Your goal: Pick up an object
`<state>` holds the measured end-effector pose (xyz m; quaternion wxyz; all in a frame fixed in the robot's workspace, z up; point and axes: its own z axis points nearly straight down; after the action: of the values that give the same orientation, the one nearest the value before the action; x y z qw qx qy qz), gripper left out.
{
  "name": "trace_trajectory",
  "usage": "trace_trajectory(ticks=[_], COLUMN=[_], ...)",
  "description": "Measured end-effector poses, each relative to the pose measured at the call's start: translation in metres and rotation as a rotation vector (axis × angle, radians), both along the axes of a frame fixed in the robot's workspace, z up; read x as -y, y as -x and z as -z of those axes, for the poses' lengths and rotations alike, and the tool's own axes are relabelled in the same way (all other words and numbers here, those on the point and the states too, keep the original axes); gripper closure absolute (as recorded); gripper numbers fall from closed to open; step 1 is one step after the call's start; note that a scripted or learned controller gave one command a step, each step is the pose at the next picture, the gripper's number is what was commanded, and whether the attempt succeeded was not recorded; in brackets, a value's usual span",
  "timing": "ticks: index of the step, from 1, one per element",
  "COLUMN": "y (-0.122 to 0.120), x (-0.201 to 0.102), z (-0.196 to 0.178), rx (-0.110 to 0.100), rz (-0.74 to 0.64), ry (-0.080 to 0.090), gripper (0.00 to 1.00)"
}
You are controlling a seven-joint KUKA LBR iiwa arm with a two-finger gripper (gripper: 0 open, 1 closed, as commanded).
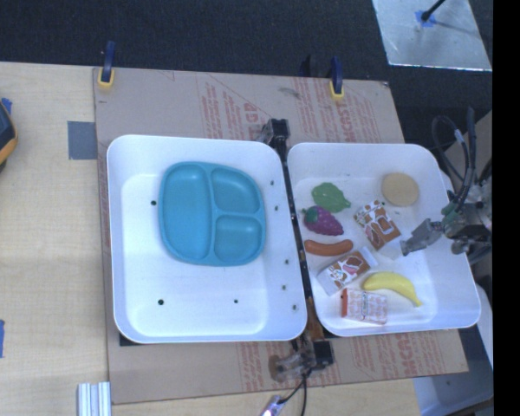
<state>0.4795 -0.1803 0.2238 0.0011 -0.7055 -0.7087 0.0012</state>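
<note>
Where it hangs over the right bin (pixel 451 319), claw (pixel 420 237) near the banana (pixel 392 286), its opening impossible to tell.

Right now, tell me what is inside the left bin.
The left bin holds one blue divided plate, lying flat toward its far side. A few dark dots mark the bin's white floor. Whatever lies under the plate is covered.

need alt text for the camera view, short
Overhead view of two white bins: the right bin holds toy food, including a banana, sausage, grapes and a round cookie, with the gripper at its right edge. The left bin holds a blue divided plate.
</note>
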Motion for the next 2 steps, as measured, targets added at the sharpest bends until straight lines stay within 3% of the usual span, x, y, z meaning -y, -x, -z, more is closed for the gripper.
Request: trace_trajectory(ticks=[1,2], y=[-0.066,-0.123], x=[0.011,0.030], z=[0.055,0.115], rx=[0.000,0.019], rz=[-0.002,-0.001], ry=[0.002,0.004], gripper=[0.00,0.00])
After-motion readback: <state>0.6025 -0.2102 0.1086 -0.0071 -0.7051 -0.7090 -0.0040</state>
